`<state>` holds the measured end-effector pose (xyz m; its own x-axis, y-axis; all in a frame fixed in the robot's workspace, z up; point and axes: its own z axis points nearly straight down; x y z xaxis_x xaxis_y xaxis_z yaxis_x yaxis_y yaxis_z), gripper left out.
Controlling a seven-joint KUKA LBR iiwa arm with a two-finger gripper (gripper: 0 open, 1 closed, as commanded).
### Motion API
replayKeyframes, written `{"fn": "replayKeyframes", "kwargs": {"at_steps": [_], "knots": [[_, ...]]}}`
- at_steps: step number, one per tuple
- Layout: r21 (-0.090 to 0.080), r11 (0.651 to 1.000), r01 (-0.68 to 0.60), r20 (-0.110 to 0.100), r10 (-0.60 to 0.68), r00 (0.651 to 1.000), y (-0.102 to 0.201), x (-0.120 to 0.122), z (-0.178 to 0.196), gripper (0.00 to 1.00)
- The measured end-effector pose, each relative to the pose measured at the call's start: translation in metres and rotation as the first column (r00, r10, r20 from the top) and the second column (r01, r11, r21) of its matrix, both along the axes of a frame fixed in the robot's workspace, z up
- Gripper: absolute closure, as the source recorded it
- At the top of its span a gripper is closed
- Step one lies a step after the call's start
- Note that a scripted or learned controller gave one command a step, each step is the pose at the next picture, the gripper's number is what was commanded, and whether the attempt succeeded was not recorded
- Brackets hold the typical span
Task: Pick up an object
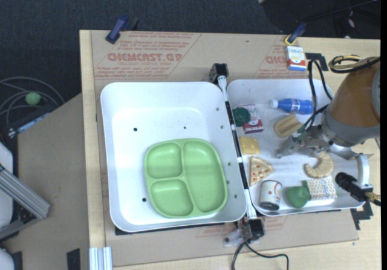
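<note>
While we hover low over the right-hand shallow white bin (242, 88), our two-finger gripper (294, 143) looks spread, its grey fingers (284, 151) parted with nothing between them, so we judge it released. Going left to right: well off to its left, in the other shallow white bin (121, 99), lies the pale green three-compartment plastic plate (184, 177). Nearer on its left sit the yellow cheese-like block (248, 144) and the toy pizza slice (260, 171). Just behind the fingertips rests the tan bread-shaped toy (286, 125), the closest candidate. Just to its right lies the beige croissant-shaped toy (319, 167). To grasp well, we should centre the fingers across the bread toy's narrow width, descend squarely, and close only once both fingers straddle it.
</note>
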<state>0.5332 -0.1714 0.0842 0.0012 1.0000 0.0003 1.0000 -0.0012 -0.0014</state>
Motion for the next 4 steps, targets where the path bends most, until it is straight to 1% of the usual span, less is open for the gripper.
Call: {"fn": "replayKeyframes", "kwargs": {"at_steps": [1,2,3,4], "knots": [[-0.001,1.0,-0.002,0.002,0.002,1.0,-0.018,0.066,0.001,0.0],[0.0,1.0,-0.003,0.002,0.003,1.0,0.027,0.11,0.001,0.0],[-0.001,1.0,-0.003,0.003,0.003,1.0,0.027,0.11,0.011,1.0],[-0.001,1.0,-0.003,0.003,0.003,1.0,0.027,0.11,0.011,0.0]]}}
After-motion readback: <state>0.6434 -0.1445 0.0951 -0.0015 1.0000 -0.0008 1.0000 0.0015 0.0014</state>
